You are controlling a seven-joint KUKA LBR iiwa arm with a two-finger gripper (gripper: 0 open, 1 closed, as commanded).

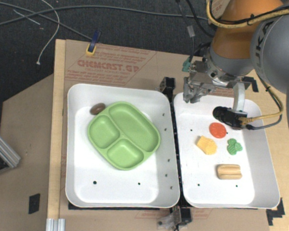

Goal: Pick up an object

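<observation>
Camera view, read from the left: the left bin (75, 146) carries a green divided plate (124, 135), tilted, with a small brown piece (98, 108) just off its rim at ten o'clock. The right bin (198, 189) holds the loose things. A yellow chunk (207, 145) lies near the middle, a red round piece (218, 129) at one o'clock from it, a green leafy piece (234, 146) at three o'clock, and a tan bread-like piece (229, 172) at five o'clock. Any of these could serve as the object to pick.

The gripper (191, 95) hangs over the right bin's upper left corner, at about eleven o'clock from the red piece and well apart from every item. I cannot tell how its fingers stand, because the wrist and the grey arm (288, 50) cover them.

Risks, as I judge them: a straight descent from here would meet bare bin floor or the rim between the bins. The items sit near one another, so a closing grip on one might nudge its neighbour. The small rounded shapes may slip out.

Both bins rest on a sheet of brown cardboard (113, 66) with red print. Around it lies dark floor (29, 45) with loose cables (27, 10), and a blue clip (93, 42) sits at the cardboard's top edge.
</observation>
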